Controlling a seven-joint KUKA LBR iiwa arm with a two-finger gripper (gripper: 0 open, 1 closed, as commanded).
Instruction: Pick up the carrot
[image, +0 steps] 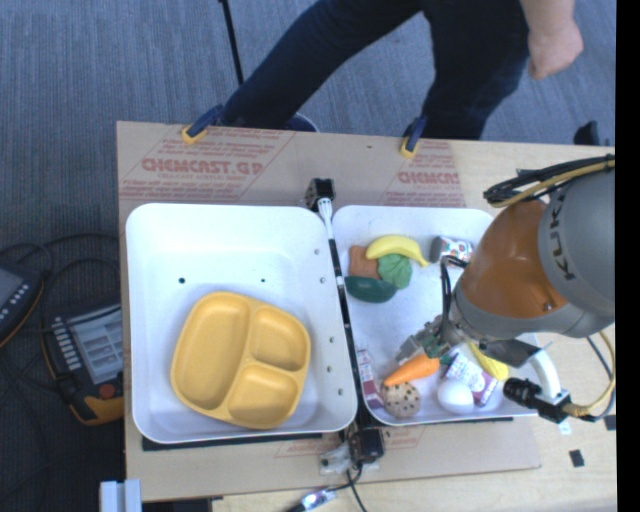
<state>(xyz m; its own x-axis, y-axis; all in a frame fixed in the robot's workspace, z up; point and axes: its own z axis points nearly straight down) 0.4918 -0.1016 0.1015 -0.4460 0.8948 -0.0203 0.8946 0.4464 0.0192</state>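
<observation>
The carrot (411, 371) is a small orange piece lying in the right bin (400, 318), near its front edge, pointing left. My gripper (424, 345) hangs just above and behind the carrot, low in the bin, under the orange wrist band. The arm's body hides the right half of this bin. From this angle I cannot make out whether the carrot is gripped or just lies beneath the gripper.
Around the carrot lie a speckled cookie (402, 400), a white egg (455, 397) and a small bottle (472, 376). Farther back are a banana (396, 246), green toys (385, 280) and a can (455, 247). The left bin (160, 250) holds a yellow divided plate (242, 357).
</observation>
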